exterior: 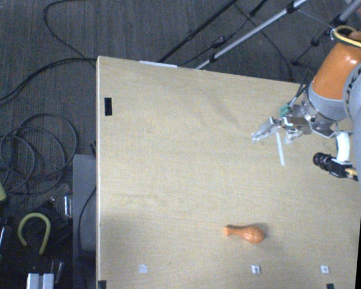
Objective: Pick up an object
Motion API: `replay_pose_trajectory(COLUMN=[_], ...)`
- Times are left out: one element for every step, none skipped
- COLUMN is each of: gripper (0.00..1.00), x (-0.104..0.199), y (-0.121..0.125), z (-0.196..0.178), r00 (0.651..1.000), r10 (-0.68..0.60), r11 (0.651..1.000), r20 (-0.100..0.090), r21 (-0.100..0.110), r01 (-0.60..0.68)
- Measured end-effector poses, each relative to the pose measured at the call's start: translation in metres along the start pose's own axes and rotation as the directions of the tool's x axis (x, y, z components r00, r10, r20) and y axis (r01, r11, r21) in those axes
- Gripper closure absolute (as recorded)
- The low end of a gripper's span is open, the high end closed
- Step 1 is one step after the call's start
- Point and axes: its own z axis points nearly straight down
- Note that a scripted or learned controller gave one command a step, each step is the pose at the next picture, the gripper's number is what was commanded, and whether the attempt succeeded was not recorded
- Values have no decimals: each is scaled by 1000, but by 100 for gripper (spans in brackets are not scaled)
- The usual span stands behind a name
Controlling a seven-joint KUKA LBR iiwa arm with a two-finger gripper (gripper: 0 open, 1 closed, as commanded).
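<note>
Nearest, off the bench at the lower left: one yellow-green hooked tool [35,227] is seen on the grey carpet, with one loose coil of black cable [27,151] just beyond it.

On the near part of the wooden bench top [163,190]: two small white tags [255,268] and one small black marker [330,288] are noted toward the right.

Just beyond them: one orange pear-shaped object [245,233] is laid on its side, narrow end to the left, alone, with bare wood all round it and nothing set between it and the arm.

Mid-left edge: one black mark [108,106] is fixed.

Far right: one gripper [272,132] is hung above the bench, well apart from the orange object. Its fingers are seen spread, with nothing between them. One orange band [337,72] is carried above the wrist.

Farthest: light metal stand poles [255,28] are laid across the carpet.
</note>
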Motion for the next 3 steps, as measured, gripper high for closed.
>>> replay_pose_trajectory(gripper=[0, 0, 0], x=[36, -5, -5], y=[4, 1, 1], z=[68, 13, 13], r00=[864, 936, 936], r10=[-503, -353, -353], r11=[864, 936, 936], r20=[-2, -1, -1], r21=[-5, -5, -5], r01=[503, 353, 353])
